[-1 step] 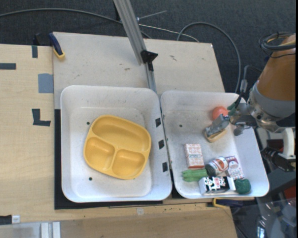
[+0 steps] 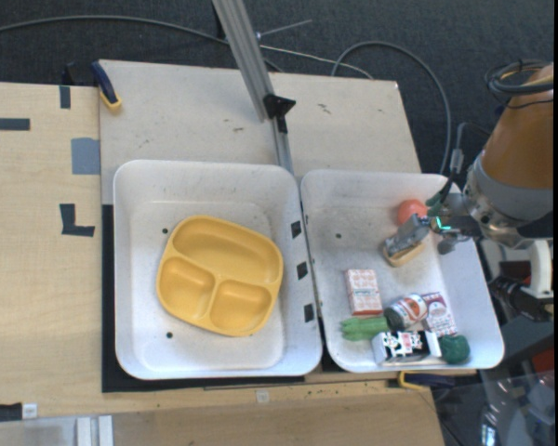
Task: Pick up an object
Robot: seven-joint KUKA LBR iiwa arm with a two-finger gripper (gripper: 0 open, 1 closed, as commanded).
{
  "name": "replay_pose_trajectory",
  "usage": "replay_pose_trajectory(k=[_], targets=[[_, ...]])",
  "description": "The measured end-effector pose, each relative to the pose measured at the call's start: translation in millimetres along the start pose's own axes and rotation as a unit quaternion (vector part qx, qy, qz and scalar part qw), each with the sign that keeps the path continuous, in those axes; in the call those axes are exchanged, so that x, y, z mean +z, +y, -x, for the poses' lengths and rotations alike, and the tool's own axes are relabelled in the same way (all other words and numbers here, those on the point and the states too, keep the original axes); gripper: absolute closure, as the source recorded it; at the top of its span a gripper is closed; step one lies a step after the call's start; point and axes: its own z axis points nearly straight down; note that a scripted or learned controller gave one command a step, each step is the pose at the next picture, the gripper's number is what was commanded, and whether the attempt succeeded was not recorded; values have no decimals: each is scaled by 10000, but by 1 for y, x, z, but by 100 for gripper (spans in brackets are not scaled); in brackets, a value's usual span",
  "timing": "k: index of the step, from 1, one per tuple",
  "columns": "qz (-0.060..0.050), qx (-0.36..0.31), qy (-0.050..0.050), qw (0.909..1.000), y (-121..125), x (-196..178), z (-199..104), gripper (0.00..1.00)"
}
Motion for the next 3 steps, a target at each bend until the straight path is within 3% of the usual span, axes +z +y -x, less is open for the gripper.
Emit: replay_pose_trajectory(k=[2,3], targets=[[-42,10,6,10000,-7,123,-1,0],[3,7,-9,10000,-7,167,-1,0]])
